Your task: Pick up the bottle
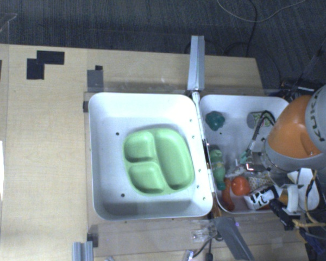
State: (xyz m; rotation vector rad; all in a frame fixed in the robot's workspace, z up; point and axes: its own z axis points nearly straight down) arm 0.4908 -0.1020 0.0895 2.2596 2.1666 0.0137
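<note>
hovering my end effector (249, 166) low over the right bin's (233, 106) clutter; its grip state i cannot tell; bottle (261, 198) not lifted yet.

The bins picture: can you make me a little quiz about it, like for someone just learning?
1. What color is the divided tray in the left bin?
2. True or false: the teal object lies in the right bin.
3. The arm's orange band hangs over which bin? A) left B) right

Key: 1. green. 2. true. 3. B.
</note>
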